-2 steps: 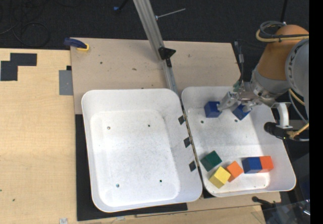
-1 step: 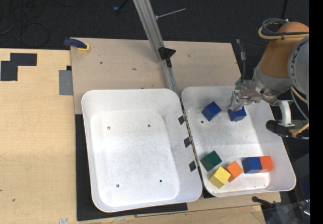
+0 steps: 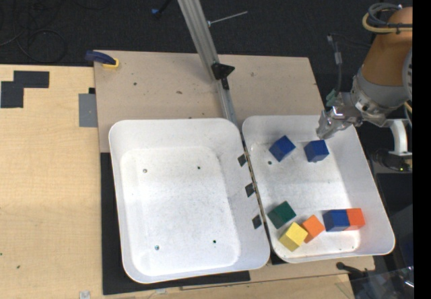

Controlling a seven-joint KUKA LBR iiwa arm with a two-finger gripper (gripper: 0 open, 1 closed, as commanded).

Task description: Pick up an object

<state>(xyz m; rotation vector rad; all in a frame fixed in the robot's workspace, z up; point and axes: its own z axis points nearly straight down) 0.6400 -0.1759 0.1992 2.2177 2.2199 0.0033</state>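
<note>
while the hand [image 3: 328,126] hangs just above a blue cube [image 3: 316,151], its grip state is unclear

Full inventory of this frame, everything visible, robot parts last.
blue blocks: 3, blue; two in right bin's upper part, one near its lower right
green block: 1, dark green; right bin, lower left
yellow block: 1, yellow; below green block
orange blocks: 2, orange; right bin's lower part
bins: 2, white; side by side
aluminium rail: 1, silver; slanting behind bins
clamp: 1, blue-yellow; board's upper left
arm: 1, grey-orange; right
gripper: 1; above upper-right blue block
</note>
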